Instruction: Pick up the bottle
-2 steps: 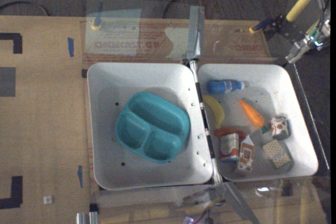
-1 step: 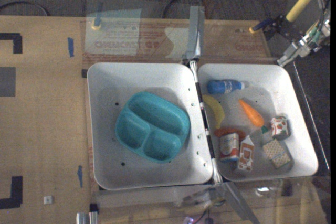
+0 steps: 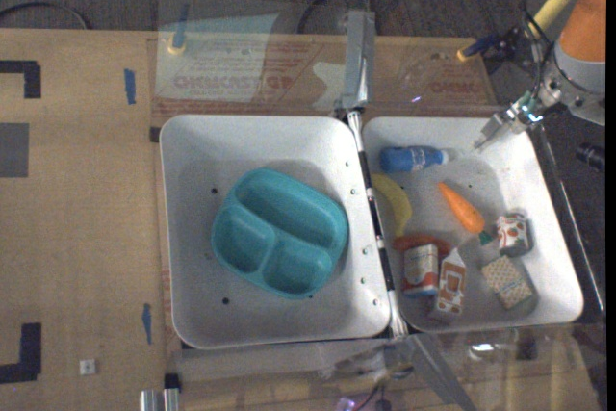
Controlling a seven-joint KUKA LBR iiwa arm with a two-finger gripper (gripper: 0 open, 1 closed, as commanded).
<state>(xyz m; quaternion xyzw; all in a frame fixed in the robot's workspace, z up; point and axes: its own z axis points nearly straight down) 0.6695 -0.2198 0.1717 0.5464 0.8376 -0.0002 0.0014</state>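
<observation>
On the bench, the right bin [image 3: 553,236] holds a blue bottle [image 3: 411,158]; the end effector [image 3: 489,135] grips nothing, its spread unclear.

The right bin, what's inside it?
In the right bin: a blue bottle, banana, carrot, red can, two small cartons and a patterned box. Anything beneath them is covered.

Left bin [image 3: 192,149]: teal divided tray [image 3: 279,232]. Right bin [image 3: 549,245]: banana [image 3: 394,199], carrot [image 3: 461,208], red can [image 3: 420,268], small carton [image 3: 450,285], two small boxes [image 3: 513,232] [image 3: 507,281]. Cardboard bench [image 3: 77,207].
</observation>
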